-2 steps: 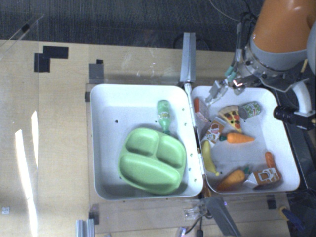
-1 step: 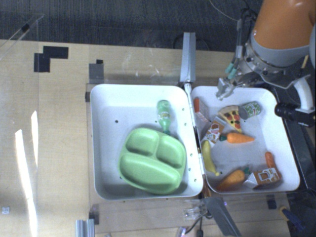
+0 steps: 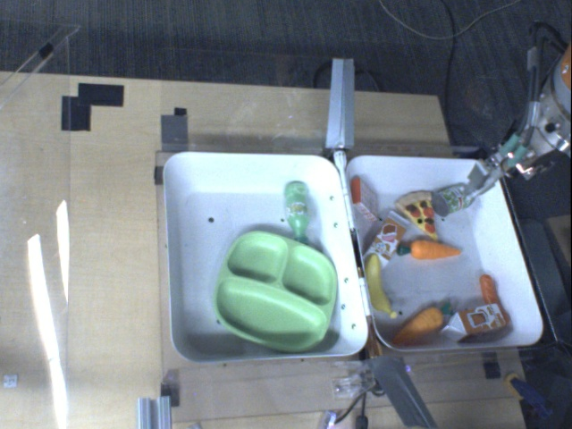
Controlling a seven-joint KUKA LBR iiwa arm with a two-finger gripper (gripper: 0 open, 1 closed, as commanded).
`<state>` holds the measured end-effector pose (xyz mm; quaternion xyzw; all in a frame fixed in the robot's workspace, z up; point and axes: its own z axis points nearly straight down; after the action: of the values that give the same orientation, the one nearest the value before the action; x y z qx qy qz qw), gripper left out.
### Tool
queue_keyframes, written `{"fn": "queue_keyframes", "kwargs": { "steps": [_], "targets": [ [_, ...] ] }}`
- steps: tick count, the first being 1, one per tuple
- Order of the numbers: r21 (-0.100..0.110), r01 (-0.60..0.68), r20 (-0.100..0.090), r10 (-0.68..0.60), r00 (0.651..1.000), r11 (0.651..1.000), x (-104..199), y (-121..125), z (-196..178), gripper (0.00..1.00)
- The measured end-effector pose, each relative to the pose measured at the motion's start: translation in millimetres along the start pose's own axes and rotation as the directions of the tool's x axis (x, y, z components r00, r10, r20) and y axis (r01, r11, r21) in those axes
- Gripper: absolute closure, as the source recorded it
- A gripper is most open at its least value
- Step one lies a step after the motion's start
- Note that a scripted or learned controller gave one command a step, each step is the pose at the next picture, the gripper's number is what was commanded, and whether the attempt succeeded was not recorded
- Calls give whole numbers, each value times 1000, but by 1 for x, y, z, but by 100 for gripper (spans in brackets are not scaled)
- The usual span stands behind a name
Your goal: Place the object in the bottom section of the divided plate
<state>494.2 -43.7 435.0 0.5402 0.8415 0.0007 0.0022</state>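
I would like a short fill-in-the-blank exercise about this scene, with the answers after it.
1. The green divided plate lies in the ____ bin.
2. The green bottle lies just ____ the plate, toward the bin's far wall.
3. The banana lies in the ____ bin.
4. The tool hovers over the ____ bin.

Answers: left; above; right; right

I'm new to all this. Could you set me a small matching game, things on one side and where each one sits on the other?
Things:
1. green divided plate
2. green bottle
3. banana
4. pizza slice

Places:
A. left edge of the right bin, by the divider
B. top of the right bin, near the end effector
C. lower middle of the left bin
D. left bin, just above the plate

Pairs: 1-C, 2-D, 3-A, 4-B
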Motion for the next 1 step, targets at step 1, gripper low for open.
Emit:
{"fn": "queue_keyframes", "kwargs": {
  "steps": [1],
  "targets": [
    [2,-212,0,212,977,977,-3,1,1,100]
  ]
}}
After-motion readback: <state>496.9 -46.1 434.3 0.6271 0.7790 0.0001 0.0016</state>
